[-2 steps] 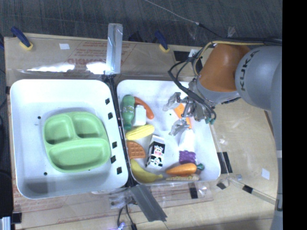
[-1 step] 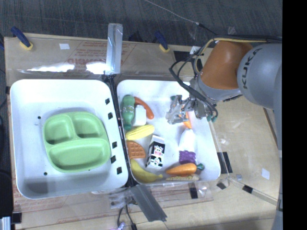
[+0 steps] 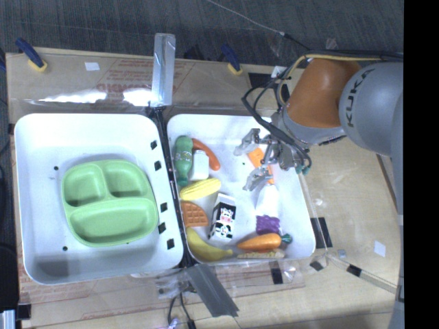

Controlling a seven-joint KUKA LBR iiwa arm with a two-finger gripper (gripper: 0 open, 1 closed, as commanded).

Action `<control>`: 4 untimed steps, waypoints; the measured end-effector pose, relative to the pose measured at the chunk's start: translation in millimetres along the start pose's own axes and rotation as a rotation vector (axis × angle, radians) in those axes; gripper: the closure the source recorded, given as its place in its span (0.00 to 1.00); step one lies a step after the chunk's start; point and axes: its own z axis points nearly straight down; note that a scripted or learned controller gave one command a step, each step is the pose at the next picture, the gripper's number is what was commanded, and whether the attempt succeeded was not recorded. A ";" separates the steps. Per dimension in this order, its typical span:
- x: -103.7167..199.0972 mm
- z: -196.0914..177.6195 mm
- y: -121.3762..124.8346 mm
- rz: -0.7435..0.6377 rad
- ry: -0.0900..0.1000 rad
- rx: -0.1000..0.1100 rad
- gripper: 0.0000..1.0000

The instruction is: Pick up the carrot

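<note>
From the overhead camera, the carrot (image 3: 259, 242) is being seen lying in the right bin (image 3: 299, 187), near the bin's 5 o'clock corner. Its long axis is running roughly from 9 to 3 o'clock, with the green leafy end pointing toward 3 o'clock, just below a purple item (image 3: 268, 223). A banana (image 3: 206, 247) is lying at the carrot's 9 o'clock side, and a small cow-printed carton (image 3: 223, 219) at its 10 o'clock. The gripper (image 3: 255, 162) is being held over the bin's upper middle, well apart from the carrot, its fingers spread open with nothing between them. A green divided plate (image 3: 108, 203) is resting in the left bin (image 3: 27, 204). Both bins are sitting on a light wooden bench (image 3: 357, 211).
</note>
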 end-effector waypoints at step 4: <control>80.5 -65.3 21.0 -0.295 0.012 -0.006 1.00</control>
